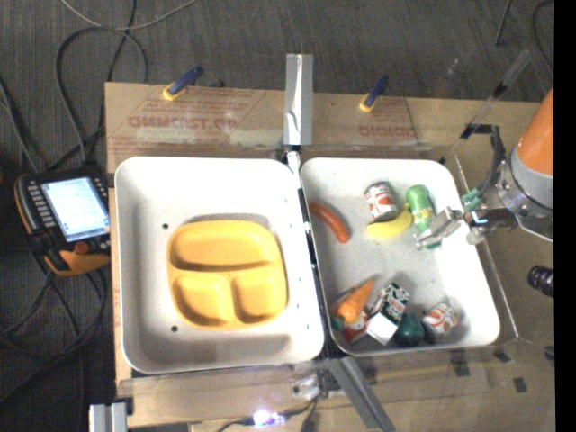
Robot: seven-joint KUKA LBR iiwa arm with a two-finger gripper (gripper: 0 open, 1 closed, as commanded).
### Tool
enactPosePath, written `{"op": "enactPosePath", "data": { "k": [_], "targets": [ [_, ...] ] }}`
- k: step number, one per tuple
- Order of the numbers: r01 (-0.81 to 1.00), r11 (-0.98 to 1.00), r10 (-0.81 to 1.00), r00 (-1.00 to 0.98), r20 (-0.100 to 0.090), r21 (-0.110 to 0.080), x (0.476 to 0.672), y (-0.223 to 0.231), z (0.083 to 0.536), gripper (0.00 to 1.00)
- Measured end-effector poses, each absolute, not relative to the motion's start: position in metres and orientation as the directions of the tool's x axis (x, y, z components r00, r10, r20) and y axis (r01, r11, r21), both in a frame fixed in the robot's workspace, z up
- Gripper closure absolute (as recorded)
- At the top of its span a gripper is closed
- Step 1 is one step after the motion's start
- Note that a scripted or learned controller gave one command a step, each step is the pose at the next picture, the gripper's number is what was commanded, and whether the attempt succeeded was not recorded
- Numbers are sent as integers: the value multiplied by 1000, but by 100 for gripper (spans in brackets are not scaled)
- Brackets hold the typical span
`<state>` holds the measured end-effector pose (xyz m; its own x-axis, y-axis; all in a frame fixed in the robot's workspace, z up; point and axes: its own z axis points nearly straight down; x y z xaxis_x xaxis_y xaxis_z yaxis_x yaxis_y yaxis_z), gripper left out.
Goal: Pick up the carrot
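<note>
Looking down, we see the carrot (355, 299) lying in the right bin (468, 268) near its front-left corner, touching a small carton (387, 313), while the gripper (444, 226) hangs well apart beside a green bottle (419, 207), and we cannot tell the fingers' state.

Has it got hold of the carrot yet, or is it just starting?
Just starting, it seems. The carrot lies untouched near the right bin's front edge, among other toys. The end effector hangs over the far right side, by a green bottle. Reaching the carrot, gripping and lifting all remain.
</note>
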<state>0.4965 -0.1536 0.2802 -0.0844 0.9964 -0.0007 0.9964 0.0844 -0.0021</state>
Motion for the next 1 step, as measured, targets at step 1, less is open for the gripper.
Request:
{"op": "enactPosePath", "data": {
  "k": [1],
  "targets": [
    [909,416,909,-416,3,-2,483,-108,197,0]
  ]
}}
